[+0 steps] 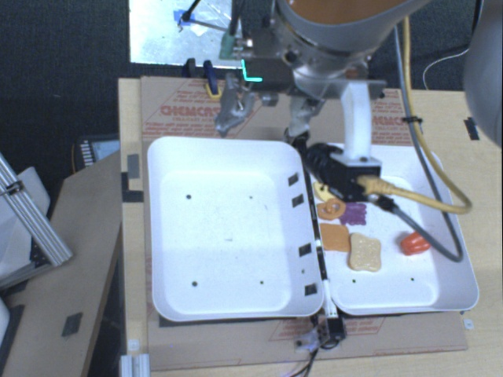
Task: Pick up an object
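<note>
My gripper (265, 122) hangs over the far rim of the left bin (224, 234), its two grey fingers (230, 115) spread wide and open with nothing between them. The right bin (401, 289) holds several small items near its left side: an orange ring (331, 209), a purple piece (356, 214), an orange square (335, 238), a beige toast slice (365, 253) and a red-orange piece (414, 244). A yellow piece (321, 188) is partly hidden under black hardware. All lie in front of and to the right of the gripper.
A black fitting with a white post (350, 167) and yellow and grey cables (428, 199) reach over the right bin's far half. The bins sit on a cardboard sheet (185, 108). A metal rail (31, 222) stands at the left.
</note>
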Robot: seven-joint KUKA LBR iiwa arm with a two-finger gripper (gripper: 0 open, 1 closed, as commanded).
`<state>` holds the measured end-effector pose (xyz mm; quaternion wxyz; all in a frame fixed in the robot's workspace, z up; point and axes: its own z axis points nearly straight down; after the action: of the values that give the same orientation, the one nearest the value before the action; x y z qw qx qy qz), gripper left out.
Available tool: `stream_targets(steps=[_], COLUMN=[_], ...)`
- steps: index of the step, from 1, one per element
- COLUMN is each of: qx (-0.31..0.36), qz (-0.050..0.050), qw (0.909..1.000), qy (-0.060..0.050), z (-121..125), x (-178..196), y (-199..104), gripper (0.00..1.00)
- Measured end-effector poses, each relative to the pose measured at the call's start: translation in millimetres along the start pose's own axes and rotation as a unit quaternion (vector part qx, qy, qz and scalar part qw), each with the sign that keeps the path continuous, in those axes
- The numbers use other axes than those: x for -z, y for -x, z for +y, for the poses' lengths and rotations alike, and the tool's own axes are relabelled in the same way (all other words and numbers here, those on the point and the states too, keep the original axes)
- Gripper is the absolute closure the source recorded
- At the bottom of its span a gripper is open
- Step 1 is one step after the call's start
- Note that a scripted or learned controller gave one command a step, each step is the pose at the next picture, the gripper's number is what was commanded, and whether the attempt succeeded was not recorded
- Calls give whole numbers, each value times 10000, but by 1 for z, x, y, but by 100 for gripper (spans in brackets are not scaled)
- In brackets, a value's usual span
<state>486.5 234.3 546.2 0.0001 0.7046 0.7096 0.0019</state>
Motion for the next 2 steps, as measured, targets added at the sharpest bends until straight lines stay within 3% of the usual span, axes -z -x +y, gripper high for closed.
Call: stream_targets(steps=[1, 2], qx=[9, 12], qz=[8, 7], qw=[10000, 10000], qy=[11, 9], z=[0, 0], x=[11, 11], y=[0, 0], gripper=[100, 0])
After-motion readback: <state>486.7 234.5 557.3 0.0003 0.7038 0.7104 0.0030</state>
